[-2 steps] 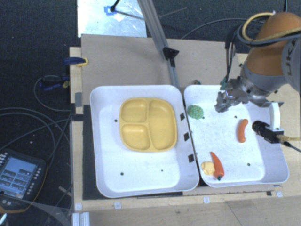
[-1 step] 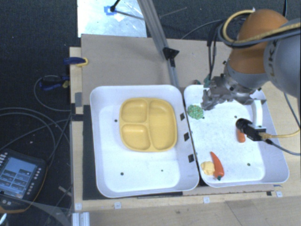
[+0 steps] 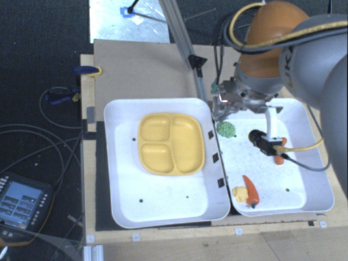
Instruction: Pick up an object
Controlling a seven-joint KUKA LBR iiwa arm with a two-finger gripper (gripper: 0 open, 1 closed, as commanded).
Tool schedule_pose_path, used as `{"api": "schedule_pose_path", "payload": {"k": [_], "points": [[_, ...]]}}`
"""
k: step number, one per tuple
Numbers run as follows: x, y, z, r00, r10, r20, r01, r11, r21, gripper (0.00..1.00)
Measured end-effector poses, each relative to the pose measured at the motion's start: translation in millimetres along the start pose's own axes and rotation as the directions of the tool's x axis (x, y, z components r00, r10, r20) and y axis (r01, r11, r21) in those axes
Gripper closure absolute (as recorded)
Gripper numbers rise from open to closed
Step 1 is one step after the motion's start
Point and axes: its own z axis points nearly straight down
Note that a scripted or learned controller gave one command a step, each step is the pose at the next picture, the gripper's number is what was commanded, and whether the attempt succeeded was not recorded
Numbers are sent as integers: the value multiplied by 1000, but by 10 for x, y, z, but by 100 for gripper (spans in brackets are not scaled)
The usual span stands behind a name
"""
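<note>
My gripper (image 3: 219, 112) hangs at the far left corner of the right bin (image 3: 304, 200), close to the wall between the two bins. A small green bumpy object (image 3: 225, 128) lies on the bin floor just below and to the right of it, very near the gripper tip. I see nothing held. An orange carrot-shaped piece (image 3: 250, 191) and a small yellow piece (image 3: 238, 193) lie together near the front of the same bin. Another small orange piece (image 3: 279, 158) sits mid-bin.
The left bin (image 3: 125, 200) holds a yellow divided plate (image 3: 171, 143) with three compartments. A slanted metal pole (image 3: 179, 31) crosses behind the bins. The arm's grey body and orange band (image 3: 272, 31) loom over the right bin's far side.
</note>
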Motion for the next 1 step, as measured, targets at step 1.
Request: {"api": "schedule_pose_path", "payload": {"k": [1], "points": [[517, 130, 178, 1000, 1, 1, -1, 1000, 3, 100]]}}
